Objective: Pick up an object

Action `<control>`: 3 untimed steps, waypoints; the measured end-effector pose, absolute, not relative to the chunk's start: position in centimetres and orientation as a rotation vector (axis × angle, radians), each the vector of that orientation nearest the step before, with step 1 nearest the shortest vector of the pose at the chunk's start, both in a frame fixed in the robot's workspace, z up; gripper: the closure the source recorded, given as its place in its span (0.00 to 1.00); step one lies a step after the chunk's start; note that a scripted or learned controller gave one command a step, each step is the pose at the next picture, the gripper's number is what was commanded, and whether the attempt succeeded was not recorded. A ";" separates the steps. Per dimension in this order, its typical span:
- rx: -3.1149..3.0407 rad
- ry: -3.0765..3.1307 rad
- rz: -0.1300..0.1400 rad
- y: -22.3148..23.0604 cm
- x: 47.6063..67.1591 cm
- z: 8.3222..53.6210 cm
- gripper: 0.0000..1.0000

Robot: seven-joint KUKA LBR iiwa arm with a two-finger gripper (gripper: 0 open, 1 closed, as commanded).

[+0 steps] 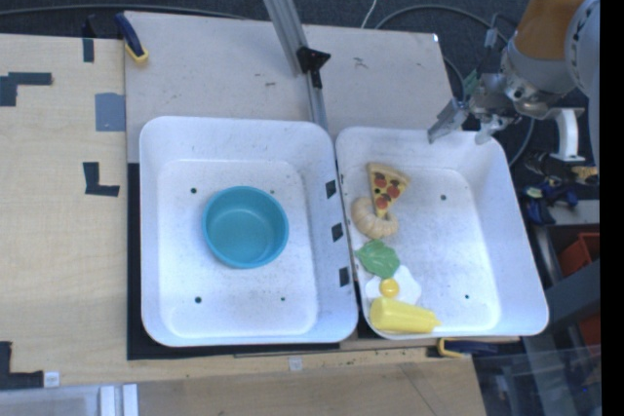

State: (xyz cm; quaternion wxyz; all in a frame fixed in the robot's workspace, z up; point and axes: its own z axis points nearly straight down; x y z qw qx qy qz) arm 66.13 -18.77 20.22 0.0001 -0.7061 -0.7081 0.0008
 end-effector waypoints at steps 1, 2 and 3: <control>-2.218 -2.224 0.003 -18.8 66.1 20.2 0.00; -2.217 -2.221 0.006 -18.0 66.2 15.6 0.00; -2.217 -2.220 0.008 -18.6 65.7 10.9 0.00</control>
